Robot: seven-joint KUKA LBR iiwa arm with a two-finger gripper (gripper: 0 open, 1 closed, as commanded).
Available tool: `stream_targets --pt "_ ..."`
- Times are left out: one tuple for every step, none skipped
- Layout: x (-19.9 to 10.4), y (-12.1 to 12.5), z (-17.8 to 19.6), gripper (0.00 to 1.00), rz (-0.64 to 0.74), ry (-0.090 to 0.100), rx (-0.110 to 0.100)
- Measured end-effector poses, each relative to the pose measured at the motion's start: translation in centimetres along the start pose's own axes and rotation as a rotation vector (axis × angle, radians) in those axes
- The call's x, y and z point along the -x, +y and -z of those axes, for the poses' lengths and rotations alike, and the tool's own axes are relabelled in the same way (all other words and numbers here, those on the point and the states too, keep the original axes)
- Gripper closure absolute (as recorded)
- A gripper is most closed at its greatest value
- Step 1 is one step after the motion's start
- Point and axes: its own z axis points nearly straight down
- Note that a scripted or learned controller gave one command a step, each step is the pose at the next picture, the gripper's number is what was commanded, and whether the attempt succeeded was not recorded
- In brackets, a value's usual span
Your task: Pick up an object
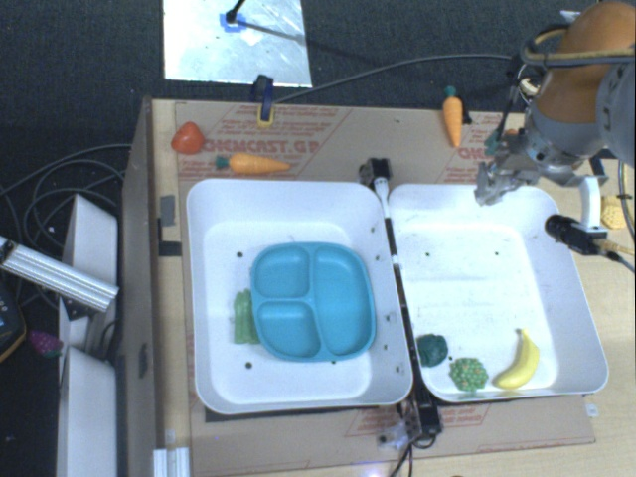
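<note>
End effector (494,189) hangs over the right bin's (566,266) rim at 12 o'clock; can't tell its state. Banana (519,362), green broccoli-like lump (468,373) and dark teal object (431,349) sit at the bin's 6 o'clock. Blue divided plate (311,301) in left bin (224,266).

a dark carpeted floor (79,58) surrounds a bench topped with brown printed cardboard (328,132). a shiny metal sheet (238,28) lies on the floor at the far side. black cables (60,192) loop on the left, near a white box (94,256) and a silver bar (60,273).
</note>
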Motion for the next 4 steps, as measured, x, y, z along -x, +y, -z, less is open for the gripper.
stream_targets --pt "-3.7 -9.1 -4.8 1.0 -0.004 0.0 -0.003" --pt "-8.7 -10.5 -2.4 1.0 -0.002 -0.001 0.0" --pt "-11.3 -8.5 0.6 1.0 -0.001 -0.001 0.001" --pt "-11.2 -8.5 1.6 1.0 0.001 -0.001 0.002"
